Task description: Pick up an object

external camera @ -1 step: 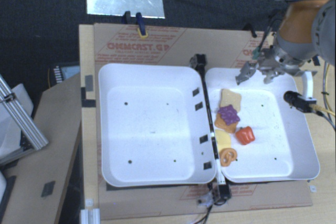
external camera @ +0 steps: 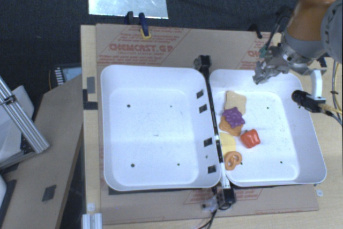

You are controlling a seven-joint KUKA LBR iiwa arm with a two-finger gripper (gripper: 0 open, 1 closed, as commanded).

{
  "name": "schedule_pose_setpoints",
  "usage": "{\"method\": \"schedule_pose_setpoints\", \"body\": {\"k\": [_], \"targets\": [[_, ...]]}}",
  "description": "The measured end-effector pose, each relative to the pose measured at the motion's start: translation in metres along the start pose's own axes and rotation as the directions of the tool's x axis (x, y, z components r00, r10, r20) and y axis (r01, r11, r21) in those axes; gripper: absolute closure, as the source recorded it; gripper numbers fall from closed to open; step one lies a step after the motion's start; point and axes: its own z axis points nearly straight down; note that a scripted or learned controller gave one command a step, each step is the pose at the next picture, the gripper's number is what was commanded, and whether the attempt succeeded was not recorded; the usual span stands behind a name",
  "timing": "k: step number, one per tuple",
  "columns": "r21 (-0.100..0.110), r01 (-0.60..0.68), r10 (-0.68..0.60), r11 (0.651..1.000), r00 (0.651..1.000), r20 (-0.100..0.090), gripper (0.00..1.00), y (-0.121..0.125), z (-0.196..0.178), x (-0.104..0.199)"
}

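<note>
While the arm (external camera: 313, 13) reaches in from the right, this is how the bench stands:

Bins: two shallow white ones side by side, a left bin (external camera: 115, 80) and a right bin (external camera: 300, 137), joined along a dark clipped seam.

Gripper: one, the gripper (external camera: 262, 73), above the far edge of the right bin near its far right corner, with nothing seen between its fingers; whether they stand apart or together cannot be told.

Objects to pick: five, all in the right bin, clustered along its left edge.

Tan piece: one, the tan slab (external camera: 235, 99), farthest from the near edge.

Purple piece: one, the purple bunch (external camera: 233, 116), lying on an orange-brown piece (external camera: 229, 127) below it.

Red piece: one, the red pepper-like toy (external camera: 250, 138), just right of the cluster.

Yellow piece: one, the pale yellow slab (external camera: 227, 142), against the left edge.

Ring: one, the orange pretzel-like ring (external camera: 233, 160), nearest the near left corner.

Gap: gripper and objects are well apart.
</note>
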Motion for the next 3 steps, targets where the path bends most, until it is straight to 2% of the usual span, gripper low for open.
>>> {"method": "schedule_pose_setpoints", "body": {"k": [1, 2, 3], "targets": [[0.003, 0.004, -0.004, 1.000, 1.000, -0.003, 1.00, -0.048, -0.061, 0.086], [0.002, 0.006, -0.006, 1.000, 1.000, -0.004, 1.00, -0.109, -0.112, 0.149], [-0.006, 0.006, -0.006, 1.000, 1.000, -0.004, 1.00, -0.111, -0.199, 0.198]]}}
